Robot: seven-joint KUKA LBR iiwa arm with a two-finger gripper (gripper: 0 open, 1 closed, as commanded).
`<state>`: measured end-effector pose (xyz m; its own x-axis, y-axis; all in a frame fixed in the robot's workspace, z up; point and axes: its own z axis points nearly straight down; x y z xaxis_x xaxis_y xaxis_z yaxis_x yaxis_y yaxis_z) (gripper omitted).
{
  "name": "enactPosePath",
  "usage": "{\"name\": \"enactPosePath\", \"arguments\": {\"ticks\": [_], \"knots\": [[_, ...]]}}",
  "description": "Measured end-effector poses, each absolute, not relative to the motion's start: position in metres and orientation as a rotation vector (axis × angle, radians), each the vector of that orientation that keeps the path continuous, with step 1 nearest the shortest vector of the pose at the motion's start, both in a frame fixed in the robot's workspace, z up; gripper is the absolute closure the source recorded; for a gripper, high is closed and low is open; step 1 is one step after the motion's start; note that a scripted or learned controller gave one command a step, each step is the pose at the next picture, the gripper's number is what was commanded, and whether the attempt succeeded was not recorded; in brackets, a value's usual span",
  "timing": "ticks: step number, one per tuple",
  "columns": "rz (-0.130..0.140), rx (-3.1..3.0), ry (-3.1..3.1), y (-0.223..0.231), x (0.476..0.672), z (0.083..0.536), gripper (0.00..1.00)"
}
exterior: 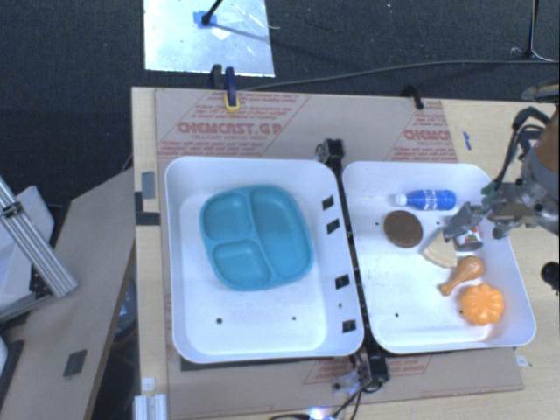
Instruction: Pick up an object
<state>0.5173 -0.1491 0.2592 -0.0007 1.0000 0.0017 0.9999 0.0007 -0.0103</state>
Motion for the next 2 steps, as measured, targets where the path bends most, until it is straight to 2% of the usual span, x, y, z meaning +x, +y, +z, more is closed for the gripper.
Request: {"name": "enactPosePath", "arguments": {"ticks": [1, 2], "knots": [[-0.002, -2.218, -2.227, -0.149, 0.519, 0.265, 0.00], [0.001, -2.219, -2.222, -0.151, 0.529, 0.210, 0.00]]}}
